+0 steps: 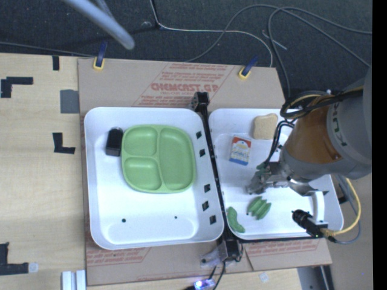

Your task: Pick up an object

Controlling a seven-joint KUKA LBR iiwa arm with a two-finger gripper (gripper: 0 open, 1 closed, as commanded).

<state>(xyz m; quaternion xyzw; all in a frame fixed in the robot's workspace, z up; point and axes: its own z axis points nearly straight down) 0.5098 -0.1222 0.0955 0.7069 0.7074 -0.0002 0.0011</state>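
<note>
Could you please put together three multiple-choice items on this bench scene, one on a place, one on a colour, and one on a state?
1. Where does the divided plate lie?
A. In the left bin
B. In the right bin
C. On the cardboard outside both bins

2. What colour is the divided plate?
A. Red
B. Green
C. Blue

3. Where does the gripper stand?
A. Over the left bin
B. Over the right bin, just above the green pea pod
C. Outside both bins

Answers:
1. A, as the plate sits beside a small black block in the left bin.
2. B, since it is light green all over.
3. B, as the arm reaches into the right bin near the pod, the small card and the tan sponge.
</note>
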